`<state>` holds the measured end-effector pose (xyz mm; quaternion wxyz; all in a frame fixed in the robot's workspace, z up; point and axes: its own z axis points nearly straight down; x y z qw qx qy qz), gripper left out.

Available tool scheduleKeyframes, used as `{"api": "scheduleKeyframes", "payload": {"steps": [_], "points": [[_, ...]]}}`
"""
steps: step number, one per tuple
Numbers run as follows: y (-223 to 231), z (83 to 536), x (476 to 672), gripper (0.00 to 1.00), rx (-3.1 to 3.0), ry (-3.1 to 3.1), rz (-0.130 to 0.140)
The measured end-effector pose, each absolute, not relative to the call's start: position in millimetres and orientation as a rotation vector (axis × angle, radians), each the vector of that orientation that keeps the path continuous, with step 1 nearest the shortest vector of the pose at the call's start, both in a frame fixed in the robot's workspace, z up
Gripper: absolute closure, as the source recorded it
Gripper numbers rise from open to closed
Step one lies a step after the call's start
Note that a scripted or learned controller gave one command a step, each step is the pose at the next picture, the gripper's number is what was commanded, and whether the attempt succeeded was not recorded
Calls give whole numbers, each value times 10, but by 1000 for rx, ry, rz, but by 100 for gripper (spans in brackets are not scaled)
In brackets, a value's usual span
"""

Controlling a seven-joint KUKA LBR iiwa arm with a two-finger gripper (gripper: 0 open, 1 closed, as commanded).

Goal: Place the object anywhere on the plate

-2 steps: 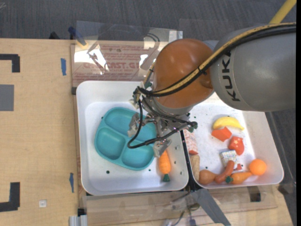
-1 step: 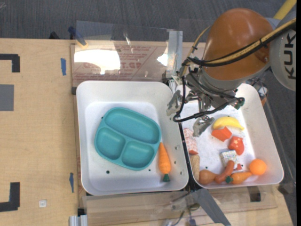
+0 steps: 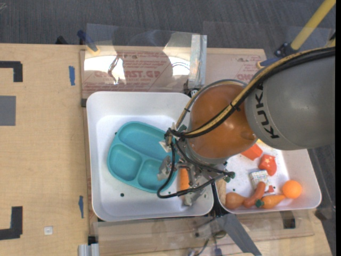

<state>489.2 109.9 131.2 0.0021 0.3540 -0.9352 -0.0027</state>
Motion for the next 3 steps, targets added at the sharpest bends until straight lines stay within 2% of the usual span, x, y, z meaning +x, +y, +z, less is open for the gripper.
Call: {"api": "scheduleKeyframes", "payload": {"steps": [1, 2, 3], "points": [[1104, 1452, 4941, 100, 1112, -2951, -5], [1099, 2788, 5697, 100, 1166, -2937, 4], [1311, 2182, 6514, 100, 1359, -2837, -5]]}}
